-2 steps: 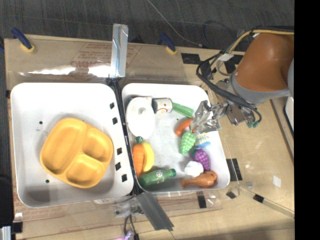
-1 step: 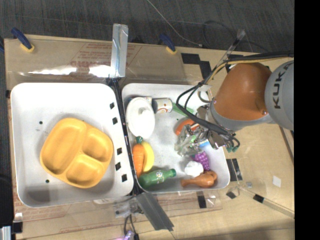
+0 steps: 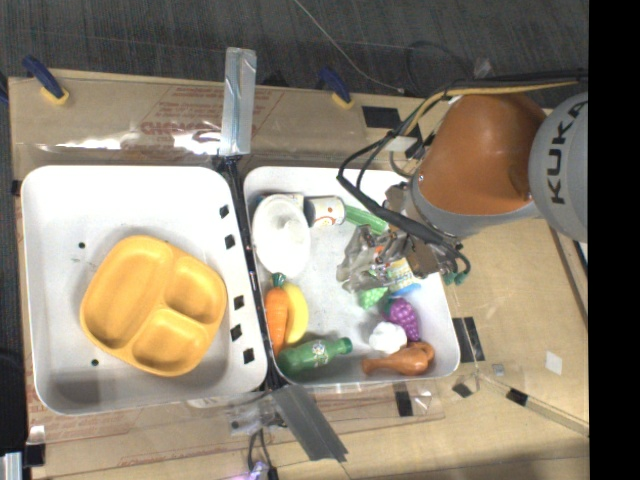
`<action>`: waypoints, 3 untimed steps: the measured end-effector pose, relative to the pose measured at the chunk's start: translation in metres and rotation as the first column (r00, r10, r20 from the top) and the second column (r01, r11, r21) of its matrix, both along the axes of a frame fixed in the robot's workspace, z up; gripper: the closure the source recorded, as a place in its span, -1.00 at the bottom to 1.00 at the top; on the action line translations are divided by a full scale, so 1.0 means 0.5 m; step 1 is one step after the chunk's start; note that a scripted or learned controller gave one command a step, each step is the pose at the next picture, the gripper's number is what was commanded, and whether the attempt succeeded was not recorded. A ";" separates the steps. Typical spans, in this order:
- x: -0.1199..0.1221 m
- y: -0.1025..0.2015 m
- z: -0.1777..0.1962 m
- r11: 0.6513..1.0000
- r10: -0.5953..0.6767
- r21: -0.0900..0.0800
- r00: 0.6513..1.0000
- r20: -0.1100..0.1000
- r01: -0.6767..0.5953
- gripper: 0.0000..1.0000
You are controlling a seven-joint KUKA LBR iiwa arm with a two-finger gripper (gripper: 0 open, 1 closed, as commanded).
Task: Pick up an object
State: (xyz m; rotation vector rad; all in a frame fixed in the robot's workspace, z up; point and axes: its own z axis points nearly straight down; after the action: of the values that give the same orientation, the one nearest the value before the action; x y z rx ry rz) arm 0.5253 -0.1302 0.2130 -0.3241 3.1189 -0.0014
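My gripper reaches down into the right bin, near its middle, among the toys. Just below it lie a green piece, a bunch of purple grapes and a small white item. A brown drumstick and a green bottle lie along the bin's near wall. An orange carrot and a yellow banana rest by the left wall. A white cup and a small can sit at the far left of the bin.
The left bin holds a yellow divided plate. The arm's orange band and black cables hang over the right bin's far right corner. A taped divider separates the bins.
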 end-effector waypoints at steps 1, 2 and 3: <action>0.040 0.080 -0.065 0.991 0.133 0.002 0.991 -0.009 -0.133 1.00; 0.147 0.134 0.021 0.974 0.228 0.000 0.974 -0.002 -0.228 1.00; 0.260 0.173 0.079 0.973 0.231 -0.001 0.973 0.000 -0.231 1.00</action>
State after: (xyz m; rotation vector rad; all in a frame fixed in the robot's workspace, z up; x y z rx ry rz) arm 0.6551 -0.0435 0.2522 -0.6844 3.0605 -0.0021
